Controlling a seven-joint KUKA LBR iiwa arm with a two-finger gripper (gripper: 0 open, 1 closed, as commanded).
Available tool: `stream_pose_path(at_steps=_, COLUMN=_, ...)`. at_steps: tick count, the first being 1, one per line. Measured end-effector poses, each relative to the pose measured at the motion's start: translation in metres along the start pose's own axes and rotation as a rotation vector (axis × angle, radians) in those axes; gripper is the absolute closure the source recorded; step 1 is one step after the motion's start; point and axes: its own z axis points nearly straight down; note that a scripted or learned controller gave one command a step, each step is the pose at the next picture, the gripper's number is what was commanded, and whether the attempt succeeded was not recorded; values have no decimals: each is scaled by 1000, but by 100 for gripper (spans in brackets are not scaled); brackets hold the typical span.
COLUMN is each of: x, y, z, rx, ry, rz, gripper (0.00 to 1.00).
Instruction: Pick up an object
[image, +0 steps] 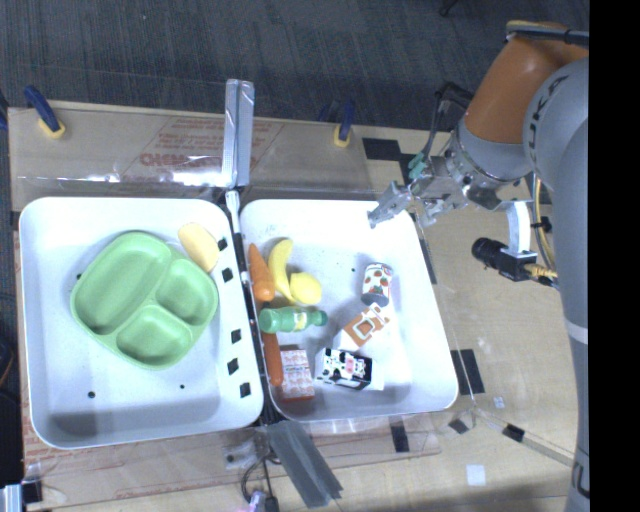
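The end effector hangs over the far right corner of the right white bin; whether it is released or clenched cannot be told. That bin holds one orange carrot, one yellow banana, one green bottle and four small packets. The left white bin holds one green sectioned plate and one yellow block.

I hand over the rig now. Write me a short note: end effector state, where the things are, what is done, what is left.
End effector: above the right bin's far right corner, holding nothing visible.
Right bin: carrot, banana, lemon, green bottle, small packages.
Left bin: green divided plate, a yellow item by it.
Done: nothing picked yet.
Left: descend, grasp one object, lift.
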Motion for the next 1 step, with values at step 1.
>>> stream_pose_path(at_steps=1, x=-11, y=-40, z=125, rx=-1, ry=0, rz=-201, gripper=0)
